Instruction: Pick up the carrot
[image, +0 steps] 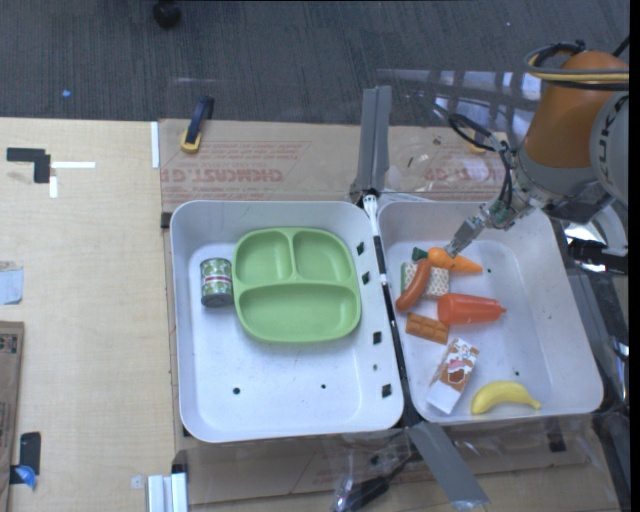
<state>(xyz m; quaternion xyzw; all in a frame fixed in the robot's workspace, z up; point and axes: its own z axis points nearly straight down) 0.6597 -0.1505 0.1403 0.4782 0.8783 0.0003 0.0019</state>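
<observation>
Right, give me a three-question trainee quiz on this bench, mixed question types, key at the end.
1. True or false: the green divided plate lies in the same bin as the carrot.
2. Multiple choice: what stands just left of the plate? A) a small can B) a banana C) a juice carton
3. Fill in: the gripper hangs just above the ____ in the right bin, with nothing seen between its fingers.

Key
1. False: the plate is in the left bin.
2. A: the can. The banana and carton lie in the right bin.
3. carrot
</observation>
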